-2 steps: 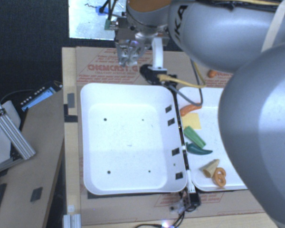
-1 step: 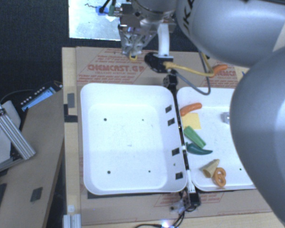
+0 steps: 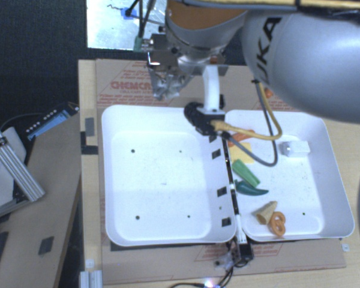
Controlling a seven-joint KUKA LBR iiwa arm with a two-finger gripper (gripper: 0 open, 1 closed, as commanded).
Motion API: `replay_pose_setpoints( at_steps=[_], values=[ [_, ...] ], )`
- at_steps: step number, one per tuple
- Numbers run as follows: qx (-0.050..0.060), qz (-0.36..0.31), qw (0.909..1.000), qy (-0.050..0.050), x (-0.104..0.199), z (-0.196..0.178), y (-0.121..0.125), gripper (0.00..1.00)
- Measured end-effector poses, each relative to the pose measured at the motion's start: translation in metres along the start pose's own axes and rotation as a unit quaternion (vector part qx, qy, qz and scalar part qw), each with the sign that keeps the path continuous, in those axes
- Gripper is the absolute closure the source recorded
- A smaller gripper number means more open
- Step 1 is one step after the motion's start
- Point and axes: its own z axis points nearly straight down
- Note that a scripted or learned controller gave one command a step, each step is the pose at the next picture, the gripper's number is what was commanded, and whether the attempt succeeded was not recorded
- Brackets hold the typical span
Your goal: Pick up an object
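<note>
I see the arm (image 3: pixel 312 47) entering from the right and spanning the far part of the scene, its orange band (image 3: pixel 198 8) above the wrist. The gripper (image 3: pixel 165 86) sits beyond the far edge of the left bin (image 3: pixel 162 185), over the cardboard sheet (image 3: pixel 126 83) that lies under both bins. I cannot tell the state of the gripper; it appears blurred and partly masked by the wrist. I see no object between its tips.

The left bin shows a bare white floor with a few small dark dots. The right bin (image 3: pixel 312 191) touches it along a shared central seam fitted with dark clips (image 3: pixel 222 192).

I locate the candidate objects in the right bin, all on its left half:
- A yellow-orange piece (image 3: pixel 240 146) lies near the far end, close to the seam, partly crossed by cables.
- A green pod (image 3: pixel 246 173) lies just nearer, tilted.
- A darker green pepper-like piece (image 3: pixel 252 189) lies touching or just beside the pod; I cannot tell which.
- A tan cone (image 3: pixel 265 210) lies near the near edge.
- An orange pretzel shape (image 3: pixel 278 224) lies just beside the cone.
- A small white block (image 3: pixel 293 148) lies toward the far right, apart from the rest.

A yellow cable (image 3: pixel 246 134) and a grey cable (image 3: pixel 270 143) hang from the arm across the far part of the right bin. All objects rest on the bin floor, well apart from the gripper.
</note>
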Motion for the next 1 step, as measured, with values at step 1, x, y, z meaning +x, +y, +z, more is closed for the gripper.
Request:
replay_pose_setpoints(
  at_steps=[1],
  values=[
    [-0.003, 0.005, 1.0, -0.001, -0.0042, -0.0493, 0.0718, 1.0]
  ],
)
